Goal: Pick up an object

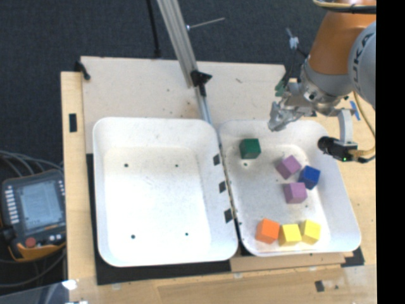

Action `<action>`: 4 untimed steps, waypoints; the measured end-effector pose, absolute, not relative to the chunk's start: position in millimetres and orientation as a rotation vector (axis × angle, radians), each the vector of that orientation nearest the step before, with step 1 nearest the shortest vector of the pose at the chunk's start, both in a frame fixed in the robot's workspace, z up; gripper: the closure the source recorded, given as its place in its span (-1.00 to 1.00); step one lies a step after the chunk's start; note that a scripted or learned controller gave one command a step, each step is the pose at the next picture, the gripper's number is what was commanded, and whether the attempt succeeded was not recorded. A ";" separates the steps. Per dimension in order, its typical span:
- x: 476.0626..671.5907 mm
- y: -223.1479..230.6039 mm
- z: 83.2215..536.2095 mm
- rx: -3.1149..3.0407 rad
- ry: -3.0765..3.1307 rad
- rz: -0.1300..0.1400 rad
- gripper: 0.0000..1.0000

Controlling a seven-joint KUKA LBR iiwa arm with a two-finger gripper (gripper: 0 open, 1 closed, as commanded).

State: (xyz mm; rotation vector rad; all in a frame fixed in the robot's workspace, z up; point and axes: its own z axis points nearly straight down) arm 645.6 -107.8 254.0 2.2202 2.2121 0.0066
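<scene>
Gripper [278, 122] hovers over the right bin's [351, 233] far edge, finger state unclear, nearest the green cube [250, 148], and a slightly offset descent could nudge it aside.

At your 9 o'clock, off the bench [73, 170], you see a pendant [35, 214] with a grey screen, and cables [22, 163] run just above it. From 12 o'clock a metal rail [180, 40] comes down at a slant toward the centre. The floor [63, 24] around is dark carpet.
</scene>
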 end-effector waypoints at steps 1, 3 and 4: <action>646.3 -108.7 254.7 2.221 2.217 0.001 1.00; 625.8 -20.4 264.5 2.215 2.229 0.002 1.00; 611.7 27.6 268.1 2.215 2.231 0.000 1.00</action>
